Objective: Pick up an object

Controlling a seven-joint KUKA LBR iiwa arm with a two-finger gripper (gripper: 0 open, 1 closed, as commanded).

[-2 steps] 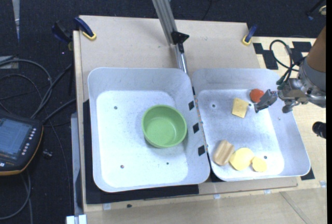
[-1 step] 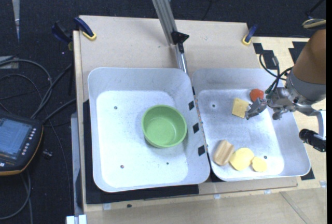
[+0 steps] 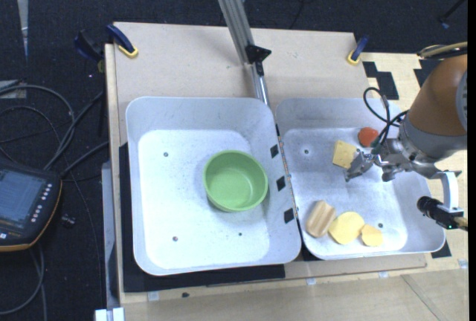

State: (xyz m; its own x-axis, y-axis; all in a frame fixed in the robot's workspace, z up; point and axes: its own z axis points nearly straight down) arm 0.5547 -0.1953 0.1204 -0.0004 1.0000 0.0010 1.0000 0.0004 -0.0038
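Claw [image 3: 358, 166] low in right bin [image 3: 312, 141], beside yellow wedge [image 3: 343, 155]; finger state unclear

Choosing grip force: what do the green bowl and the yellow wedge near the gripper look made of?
Green bowl: probably plastic, uniform colour with a soft sheen. Yellow wedge: looks like matte plastic or foam toy cheese; too small to tell which. Gripper hangs beside it.

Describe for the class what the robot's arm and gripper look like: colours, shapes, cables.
The arm is thick and rounded, with an orange band above a grey wrist section. A black cable loops along its side. The gripper is a small metallic-grey assembly ending in slim dark fingers. No markings are legible.
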